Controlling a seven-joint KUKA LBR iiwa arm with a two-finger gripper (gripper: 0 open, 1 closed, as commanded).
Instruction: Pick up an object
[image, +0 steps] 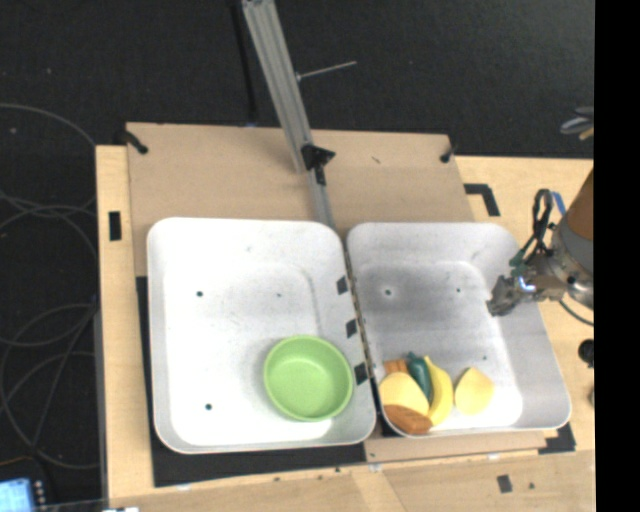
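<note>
The arm (578, 225) showed an orange band above a grey wrist, a looped black cable, and pale metallic fingers (503, 297).

A robotics lab is indicated: two white bins (250, 270) are set on a plywood bench (400, 170), loose cables (45, 250) trail over dark floor, and a metal strut (285, 90) is mounted behind.

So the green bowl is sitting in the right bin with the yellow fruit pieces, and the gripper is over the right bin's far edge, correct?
Not quite. The camera view shows the green bowl in the left bin, alone near its front right corner. The yellow fruit pieces lie in the right bin, and the gripper is over that bin's right edge.
</note>
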